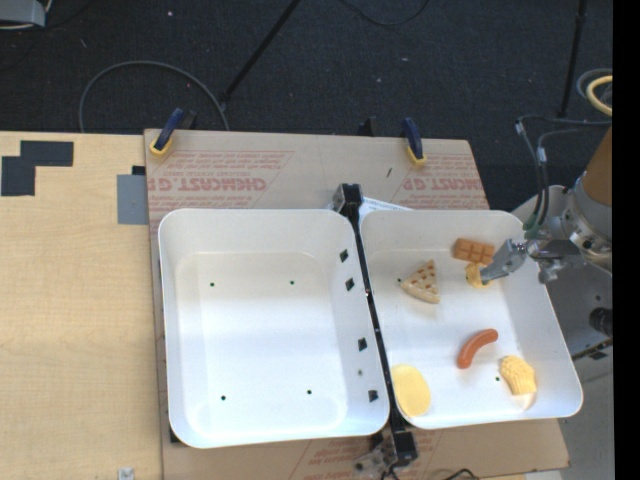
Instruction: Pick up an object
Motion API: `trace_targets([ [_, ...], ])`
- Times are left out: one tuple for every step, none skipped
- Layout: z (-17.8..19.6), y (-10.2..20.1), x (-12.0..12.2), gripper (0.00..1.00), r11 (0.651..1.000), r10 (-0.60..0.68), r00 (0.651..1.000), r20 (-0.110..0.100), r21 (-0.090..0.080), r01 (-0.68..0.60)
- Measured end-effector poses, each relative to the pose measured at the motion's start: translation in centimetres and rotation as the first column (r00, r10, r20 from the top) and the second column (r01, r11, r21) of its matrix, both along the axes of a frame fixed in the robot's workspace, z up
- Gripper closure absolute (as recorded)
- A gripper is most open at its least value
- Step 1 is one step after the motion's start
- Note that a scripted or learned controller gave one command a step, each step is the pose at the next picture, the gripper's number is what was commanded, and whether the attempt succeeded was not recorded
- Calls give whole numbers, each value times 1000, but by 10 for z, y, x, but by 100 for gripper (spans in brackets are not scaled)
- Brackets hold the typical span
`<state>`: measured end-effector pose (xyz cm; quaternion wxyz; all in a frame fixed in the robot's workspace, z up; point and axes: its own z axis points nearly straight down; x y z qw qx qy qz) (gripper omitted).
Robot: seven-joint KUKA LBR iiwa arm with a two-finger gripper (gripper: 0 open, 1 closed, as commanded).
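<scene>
**Gripper low over the right bin's far right side, fingertips at a small yellow piece**

Left to right. The left bin (255, 408) lies well to the left of the fingers, beyond the black divider clip strip (362, 308) that runs between the two bins. The right bin (545, 408) holds all the toy food items. A yellow oval piece (410, 389) lies near the bin's near left corner, well apart from the fingers, below and to their left. A pizza wedge (422, 283) sits to the left of the fingertips, at about their level, apart from them. A waffle-like orange block (473, 251) lies just above and to the left of the fingertips, close to them. A small yellow piece (474, 273) sits right at the fingertips; it appears to touch them, but whether it lies between the fingers cannot be told. A red sausage (477, 347) lies below the fingertips, apart from them, and a corn cob (517, 374) lies farther below and slightly to the right, near the bin's near right corner.

The gripper (486, 272) reaches in from the right on the grey arm (575, 233), pointing left and slightly downward. Its fingers (500, 263) appear as one dark narrow shape; whether they are spread or closed cannot be told.
</scene>
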<state>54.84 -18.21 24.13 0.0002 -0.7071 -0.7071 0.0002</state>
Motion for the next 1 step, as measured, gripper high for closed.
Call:
trace_targets([
  [-100,-1,-55,0,1000,-2,1000,-10,3,2],
])
